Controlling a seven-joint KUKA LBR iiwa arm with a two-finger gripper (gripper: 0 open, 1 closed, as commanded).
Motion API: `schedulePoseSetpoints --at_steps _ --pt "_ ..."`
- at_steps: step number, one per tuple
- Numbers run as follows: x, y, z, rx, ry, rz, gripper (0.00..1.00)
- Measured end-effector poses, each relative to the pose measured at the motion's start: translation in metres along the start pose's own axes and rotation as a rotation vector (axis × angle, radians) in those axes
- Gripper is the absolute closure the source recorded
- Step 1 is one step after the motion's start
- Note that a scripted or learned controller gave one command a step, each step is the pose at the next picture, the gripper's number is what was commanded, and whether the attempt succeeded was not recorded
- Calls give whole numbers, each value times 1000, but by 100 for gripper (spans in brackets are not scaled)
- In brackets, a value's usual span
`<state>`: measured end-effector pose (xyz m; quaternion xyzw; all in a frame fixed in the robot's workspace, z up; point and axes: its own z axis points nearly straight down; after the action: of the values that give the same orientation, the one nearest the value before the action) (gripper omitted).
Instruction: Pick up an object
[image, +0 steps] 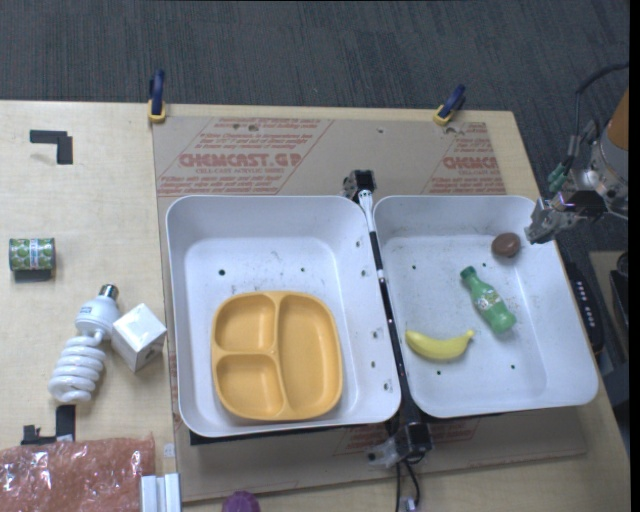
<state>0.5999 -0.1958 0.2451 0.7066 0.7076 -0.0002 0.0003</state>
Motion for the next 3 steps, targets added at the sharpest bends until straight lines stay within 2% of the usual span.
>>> schedulePoseSetpoints --at_steps 1,2,3 --pt "-3 -41 128 -18 -9 3 0" --pt "29 -55 140 -30 -8 2 0" --pt "83 -121 151 -4 1 2 0"
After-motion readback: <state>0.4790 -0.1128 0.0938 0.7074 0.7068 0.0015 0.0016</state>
